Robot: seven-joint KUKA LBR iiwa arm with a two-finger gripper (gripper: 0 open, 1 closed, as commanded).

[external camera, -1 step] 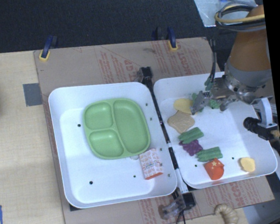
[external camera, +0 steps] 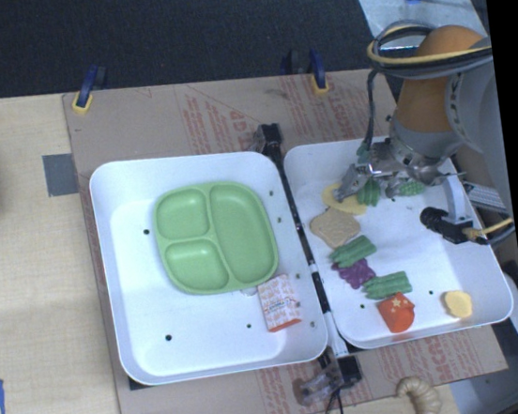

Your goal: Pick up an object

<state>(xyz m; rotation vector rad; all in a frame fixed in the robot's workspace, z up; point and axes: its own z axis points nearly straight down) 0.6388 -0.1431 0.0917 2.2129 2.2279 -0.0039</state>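
The claw (external camera: 380, 179) hangs low over the right bin's (external camera: 498, 298) far end, above a yellow piece (external camera: 345, 201); whether it is open or grips anything cannot be told. Bread (external camera: 335, 227), green pods (external camera: 352, 251) and a tomato (external camera: 397, 312) lie nearer. The left bin (external camera: 141, 349) holds a green plate (external camera: 216, 236).

Two bins stand side by side on the bench. In the left bin (external camera: 125, 266) a divided plate (external camera: 216, 236) lies toward the back, and a small packet (external camera: 279, 303) lies just in front of it, near the bin's right wall. In the right bin (external camera: 482, 281) a slice of bread (external camera: 335, 227) lies at the left side. In front of it come a pod (external camera: 353, 250), grapes (external camera: 355, 273) and a second pod (external camera: 387, 284). A tomato (external camera: 397, 313) lies near the front wall, with a small round piece (external camera: 457, 303) to its right.
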